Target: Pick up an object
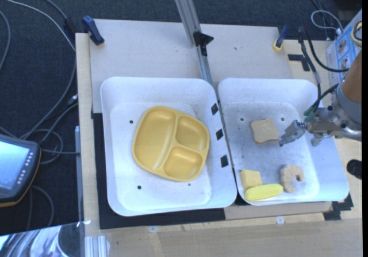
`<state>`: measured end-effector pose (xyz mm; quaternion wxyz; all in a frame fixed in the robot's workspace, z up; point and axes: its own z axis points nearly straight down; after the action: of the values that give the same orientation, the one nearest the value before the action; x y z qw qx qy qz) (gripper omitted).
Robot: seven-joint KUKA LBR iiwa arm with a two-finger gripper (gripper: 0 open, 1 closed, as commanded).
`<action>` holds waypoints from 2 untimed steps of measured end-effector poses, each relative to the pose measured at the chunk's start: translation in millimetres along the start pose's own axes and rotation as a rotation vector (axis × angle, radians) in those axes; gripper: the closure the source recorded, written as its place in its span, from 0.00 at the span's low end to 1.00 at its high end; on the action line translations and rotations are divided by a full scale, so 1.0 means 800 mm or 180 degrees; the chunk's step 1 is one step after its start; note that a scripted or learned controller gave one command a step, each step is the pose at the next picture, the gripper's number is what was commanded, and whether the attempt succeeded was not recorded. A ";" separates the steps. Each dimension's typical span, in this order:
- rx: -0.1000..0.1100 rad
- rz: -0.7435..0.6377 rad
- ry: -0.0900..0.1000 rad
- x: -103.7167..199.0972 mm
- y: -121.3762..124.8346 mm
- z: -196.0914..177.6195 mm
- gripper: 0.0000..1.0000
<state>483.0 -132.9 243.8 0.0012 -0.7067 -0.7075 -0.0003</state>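
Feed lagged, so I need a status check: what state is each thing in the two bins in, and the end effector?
Yellow divided plate: flat in left bin, right way up.
Toast slice: lying in right bin, ungrasped.
Yellow block: by the front wall.
Banana: lying against the block.
Tan ring: lying alone.
End effector: beside the toast.

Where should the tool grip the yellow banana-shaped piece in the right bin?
Probably across the middle of the long yellow banana-shaped toy, from straight above. It lies flat by the white right bin's front wall, so fingers should close across its narrow width, clear of the adjoining yellow block.
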 end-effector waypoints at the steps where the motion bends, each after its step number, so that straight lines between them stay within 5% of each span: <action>1: -0.0004 0.0001 -0.0002 0.000 0.000 0.000 0.00; 2: 0.0021 0.0003 0.0003 -0.001 0.002 0.079 0.00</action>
<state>484.9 -133.7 180.9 0.0039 -0.7070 -0.7072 0.0017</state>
